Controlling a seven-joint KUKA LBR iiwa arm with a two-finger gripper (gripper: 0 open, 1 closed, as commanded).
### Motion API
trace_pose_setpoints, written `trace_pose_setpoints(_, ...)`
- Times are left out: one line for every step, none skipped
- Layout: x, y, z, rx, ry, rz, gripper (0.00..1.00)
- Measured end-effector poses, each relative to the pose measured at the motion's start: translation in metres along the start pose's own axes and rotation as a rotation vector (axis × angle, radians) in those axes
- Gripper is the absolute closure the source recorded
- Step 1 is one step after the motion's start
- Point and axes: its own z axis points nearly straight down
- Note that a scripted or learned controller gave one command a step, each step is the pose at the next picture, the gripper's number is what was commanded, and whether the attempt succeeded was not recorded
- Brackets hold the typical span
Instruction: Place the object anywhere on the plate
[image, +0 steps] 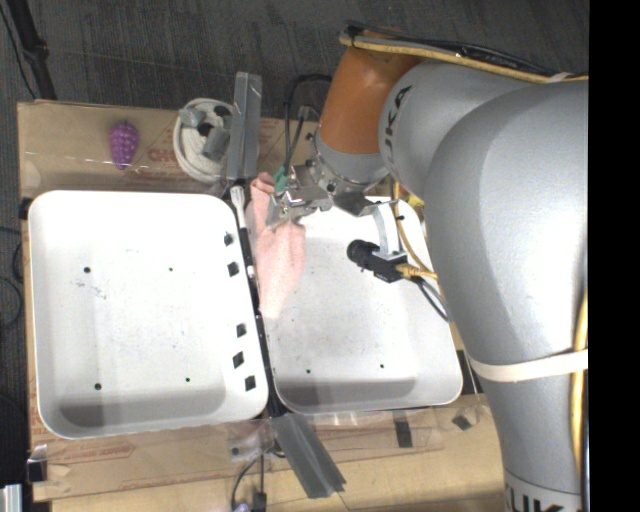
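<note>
The gripper (292, 203) sits at the upper left corner of the right bin (420, 375), just beside the divider between the two bins, with the big grey arm (500, 200) crowding in over that bin's right side. A pink cloth (278, 258) — the only likely object here — hangs or lies directly below the gripper, its top bunched at the metal fingers and the rest trailing down along the bin's left wall. The cloth seems pinched at its top end, but the fingers are tangled with the fabric and the wrist hardware, so I cannot tell how wide they stand or whether they truly have it. The left bin (60, 300) is plain white with a few dark specks; no plate is obvious to me in either bin. A purple grape toy (123, 143) lies on the bench above the left bin. As I judge it, the placing is not done — at best the cloth is picked up, and carrying and releasing remain.
</note>
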Motion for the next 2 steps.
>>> trace_pose_setpoints(0.001,0.0,-0.04,-0.001,-0.001,-0.009,1.0)
trace_pose_setpoints(0.045,-0.029,-0.041,0.001,-0.001,-0.414,1.0)
